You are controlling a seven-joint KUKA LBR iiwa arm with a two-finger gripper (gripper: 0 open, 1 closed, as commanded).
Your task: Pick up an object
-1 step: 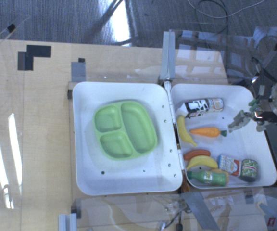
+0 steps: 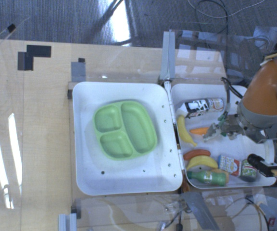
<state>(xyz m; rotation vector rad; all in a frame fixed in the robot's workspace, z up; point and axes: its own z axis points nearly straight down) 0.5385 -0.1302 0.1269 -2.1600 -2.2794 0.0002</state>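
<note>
My gripper [image 2: 215, 130] is low inside the right bin [image 2: 234, 93], reaching in from the right below the orange wrist band. Its tip is right beside the right end of a small orange carrot [image 2: 198, 130]; I cannot tell whether they touch. A yellow banana [image 2: 185, 131] lies left of the carrot, along the bin's left wall. A black and white can [image 2: 203, 105] lies on its side further back. Nothing is visibly held.
Along the right bin's front lie a red sausage [image 2: 196, 154], a second banana [image 2: 202, 162], a green bottle [image 2: 207, 178], a red and white carton [image 2: 229, 164] and a green carton [image 2: 248, 171]. The left bin [image 2: 85, 143] holds a green divided plate [image 2: 125, 129].
</note>
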